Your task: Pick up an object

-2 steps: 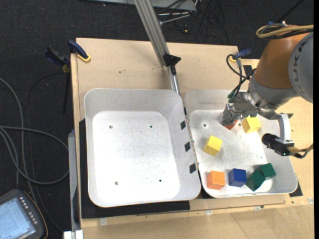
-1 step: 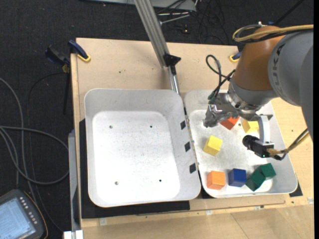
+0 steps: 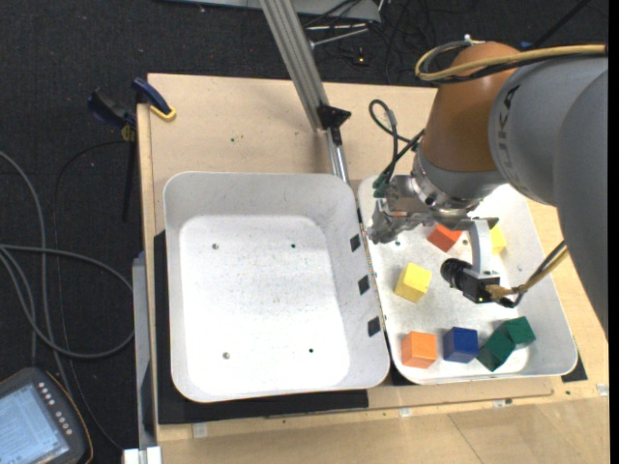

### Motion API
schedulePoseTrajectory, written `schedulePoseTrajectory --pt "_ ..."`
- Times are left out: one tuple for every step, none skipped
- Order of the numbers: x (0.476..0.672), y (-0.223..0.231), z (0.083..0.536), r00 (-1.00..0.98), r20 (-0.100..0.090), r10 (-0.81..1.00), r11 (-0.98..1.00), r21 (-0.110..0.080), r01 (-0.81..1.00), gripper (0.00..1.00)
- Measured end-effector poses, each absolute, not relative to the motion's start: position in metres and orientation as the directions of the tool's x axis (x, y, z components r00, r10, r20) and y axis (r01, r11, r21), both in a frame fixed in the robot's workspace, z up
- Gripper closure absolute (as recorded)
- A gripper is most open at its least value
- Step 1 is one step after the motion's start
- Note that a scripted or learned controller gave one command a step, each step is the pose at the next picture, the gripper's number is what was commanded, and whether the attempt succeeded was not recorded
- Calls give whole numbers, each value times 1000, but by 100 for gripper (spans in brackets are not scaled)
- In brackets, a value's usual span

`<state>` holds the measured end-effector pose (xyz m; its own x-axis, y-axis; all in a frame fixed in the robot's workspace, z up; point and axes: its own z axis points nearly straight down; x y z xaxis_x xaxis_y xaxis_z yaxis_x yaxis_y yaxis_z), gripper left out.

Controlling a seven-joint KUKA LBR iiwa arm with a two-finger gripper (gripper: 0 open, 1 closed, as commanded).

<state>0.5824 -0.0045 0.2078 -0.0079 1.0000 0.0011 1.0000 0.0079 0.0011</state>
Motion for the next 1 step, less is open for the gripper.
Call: schedulePoseTrajectory --pt "577 50 227 -9 2 1000 9 3 1000 100"
